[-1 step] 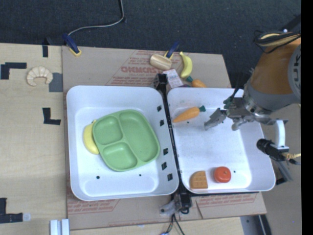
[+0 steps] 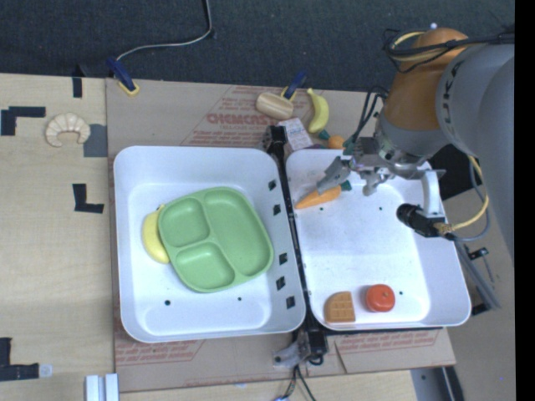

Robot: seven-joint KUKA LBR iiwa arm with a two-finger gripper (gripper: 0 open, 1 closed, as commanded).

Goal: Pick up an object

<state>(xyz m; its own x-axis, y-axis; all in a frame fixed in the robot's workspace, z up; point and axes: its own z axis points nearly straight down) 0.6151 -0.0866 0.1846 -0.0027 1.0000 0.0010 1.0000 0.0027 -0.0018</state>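
So the grey arm with the orange band comes in from the right and its pincer [image 2: 345, 174] is down in the right-hand shallow white bin [image 2: 435, 282], near that bin's back left corner. The small orange plastic carrot [image 2: 318, 197] lies on the bin floor just below-left of the pincer tips, and it looks like one fingertip is touching or nearly touching its thick end, but the carrot isn't between the fingers. Honestly I can't tell whether the pincer is spread or closed from this angle. Well toward the front of the same bin from the pincer sit a round red tomato-like toy [image 2: 380, 298] and a tan waffle-shaped toy [image 2: 339, 307] side by side. Off to the pincer's left, the other white bin [image 2: 134, 174] holds a green divided plastic tray [image 2: 214, 239] with a yellow banana toy [image 2: 153, 236] poking out from under its left edge. Behind the pincer, on the tabletop [image 2: 50, 207], there's another yellow banana [image 2: 318, 111].
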